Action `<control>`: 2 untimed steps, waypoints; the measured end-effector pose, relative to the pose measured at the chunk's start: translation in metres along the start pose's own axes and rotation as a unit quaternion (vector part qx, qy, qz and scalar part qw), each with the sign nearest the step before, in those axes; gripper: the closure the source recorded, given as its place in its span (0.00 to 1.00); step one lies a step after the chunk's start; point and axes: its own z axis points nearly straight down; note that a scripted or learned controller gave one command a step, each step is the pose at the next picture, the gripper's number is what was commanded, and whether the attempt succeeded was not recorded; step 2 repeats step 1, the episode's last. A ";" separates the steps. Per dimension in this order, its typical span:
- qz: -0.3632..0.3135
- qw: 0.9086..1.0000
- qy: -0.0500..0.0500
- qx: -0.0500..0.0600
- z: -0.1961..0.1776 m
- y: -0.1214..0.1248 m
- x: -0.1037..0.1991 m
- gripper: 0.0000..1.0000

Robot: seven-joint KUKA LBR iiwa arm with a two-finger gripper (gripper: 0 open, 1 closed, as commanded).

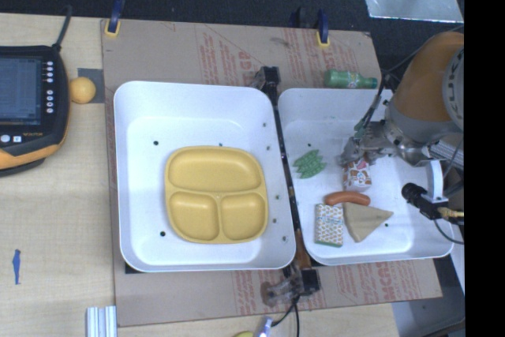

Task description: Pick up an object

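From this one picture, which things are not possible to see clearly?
- Tool: its fingers are small and dark over the red-and-white carton in the right bin; whether they are open or shut, or touch it, cannot be told.
- Arm: cut off by the right edge of the camera view.
- Patterned packet: print too small to read.
- Green bottle outside the bin: blurred, label unreadable.
- Handheld screen: cut by the left edge.

- Right bin (316,114): its upper left floor lies bare, and so does the strip along its near wall.
- Obstacles crowd its middle: green toy (309,163), small carton (357,174), sausage (347,198), patterned packet (329,225) and tan wedge (365,222), packed close.
- Left bin (130,170): yellow tray (215,193) takes the centre; the margins stay free.
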 end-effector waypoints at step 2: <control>0.000 1.000 0.001 -0.001 -0.090 -0.009 0.106 1.00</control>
